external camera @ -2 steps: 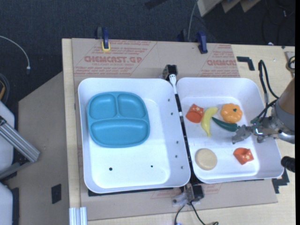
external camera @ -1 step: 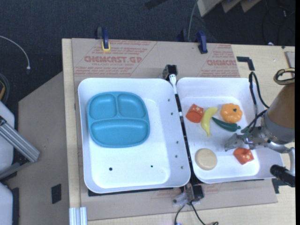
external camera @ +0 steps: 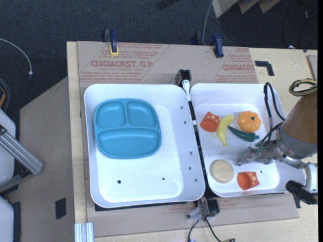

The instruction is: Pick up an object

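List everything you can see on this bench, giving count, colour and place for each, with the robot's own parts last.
shallow white plastic bins: two, white, side by side on the bench
blue divided plastic tray: one, blue, left bin
orange toy pumpkin: one, orange, right bin, far side
yellow toy banana: one, yellow, right bin, middle
dark green toy pepper: one, green, beside the banana
red-orange toy pieces: two, red-orange, one far left, one near edge of right bin
cream round toy disc: one, cream, right bin, near side
blue clamps: two, blue, far edge
pincer: one, grey, low over right bin
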Controlling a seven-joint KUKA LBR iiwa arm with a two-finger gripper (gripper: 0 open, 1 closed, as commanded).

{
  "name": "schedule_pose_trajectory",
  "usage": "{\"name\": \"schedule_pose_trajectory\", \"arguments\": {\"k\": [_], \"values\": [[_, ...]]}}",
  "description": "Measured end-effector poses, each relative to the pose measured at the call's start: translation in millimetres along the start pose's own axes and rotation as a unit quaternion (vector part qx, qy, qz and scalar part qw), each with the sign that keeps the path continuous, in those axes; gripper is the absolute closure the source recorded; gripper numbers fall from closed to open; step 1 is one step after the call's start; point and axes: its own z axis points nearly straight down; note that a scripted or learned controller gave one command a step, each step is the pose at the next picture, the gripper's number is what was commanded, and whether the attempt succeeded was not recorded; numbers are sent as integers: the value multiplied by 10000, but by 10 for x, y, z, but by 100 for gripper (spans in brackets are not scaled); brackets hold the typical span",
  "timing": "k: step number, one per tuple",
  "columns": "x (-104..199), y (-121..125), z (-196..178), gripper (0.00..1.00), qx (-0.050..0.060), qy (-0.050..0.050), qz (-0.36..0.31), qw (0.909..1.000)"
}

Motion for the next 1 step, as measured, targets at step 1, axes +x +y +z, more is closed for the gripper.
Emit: {"name": "schedule_pose_trajectory", "arguments": {"k": [1], "values": [[-2,8,-117,100,-22,-12,-1,10000]]}}
